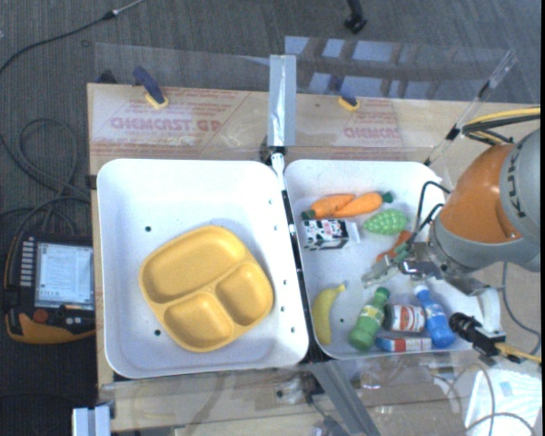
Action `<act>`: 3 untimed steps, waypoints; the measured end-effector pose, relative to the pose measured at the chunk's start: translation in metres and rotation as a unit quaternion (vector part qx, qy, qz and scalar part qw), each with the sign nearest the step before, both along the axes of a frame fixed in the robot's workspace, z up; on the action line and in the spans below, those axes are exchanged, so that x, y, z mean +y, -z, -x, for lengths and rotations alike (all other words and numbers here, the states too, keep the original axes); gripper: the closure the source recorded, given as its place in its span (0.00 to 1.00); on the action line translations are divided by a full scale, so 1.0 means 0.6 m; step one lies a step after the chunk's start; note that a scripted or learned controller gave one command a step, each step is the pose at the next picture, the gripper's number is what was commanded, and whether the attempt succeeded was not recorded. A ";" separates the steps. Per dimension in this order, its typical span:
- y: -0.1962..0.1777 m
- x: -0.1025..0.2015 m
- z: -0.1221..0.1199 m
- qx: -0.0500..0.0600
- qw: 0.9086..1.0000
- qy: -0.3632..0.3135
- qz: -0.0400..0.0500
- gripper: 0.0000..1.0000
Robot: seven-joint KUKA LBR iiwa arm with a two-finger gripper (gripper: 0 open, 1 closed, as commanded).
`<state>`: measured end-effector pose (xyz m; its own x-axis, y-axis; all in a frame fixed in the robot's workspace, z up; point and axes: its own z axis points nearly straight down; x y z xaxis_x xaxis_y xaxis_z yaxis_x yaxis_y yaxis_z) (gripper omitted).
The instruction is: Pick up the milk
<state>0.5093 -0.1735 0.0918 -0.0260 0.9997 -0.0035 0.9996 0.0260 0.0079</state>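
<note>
A dark carpeted floor with trailing cables is lying around a pale bench, and on it two shallow white bins are sitting side by side under clear sheeting.

Nearest me, along the front of the right-hand white bin [302,182], a yellow banana [323,311], a green plastic bottle [369,318], a red-labelled can [404,318] and a blue bottle [434,317] are lying in a loose row. In the left-hand white bin [127,189] a yellow three-compartment plastic tray [207,286] is resting.

A little farther back, the two-finger gripper [388,263] is hovering over the middle of the right bin, reaching in from the right below the arm's orange band. Its fingers are appearing slightly parted with nothing between them, though the small metal parts are hard to read.

The small black-and-white cow-patterned milk carton [324,233] is lying on its side against the bin's left wall, to the gripper's left and slightly farther back, well apart from it. Its long axis is running left to right, so I judge the fingers need to close across its short sides.

Farthest back, an orange carrot [347,205] and a knobbly green vegetable [385,222] are crowding just beside the carton.
</note>
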 end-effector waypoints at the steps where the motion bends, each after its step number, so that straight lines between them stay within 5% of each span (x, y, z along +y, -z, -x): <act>1: -0.051 -0.017 0.043 0.005 0.996 -0.086 -0.001 0.00; 2: 0.002 -0.014 0.038 0.000 0.993 -0.116 0.001 0.00; 3: 0.002 0.003 -0.045 -0.002 0.991 -0.137 0.003 0.00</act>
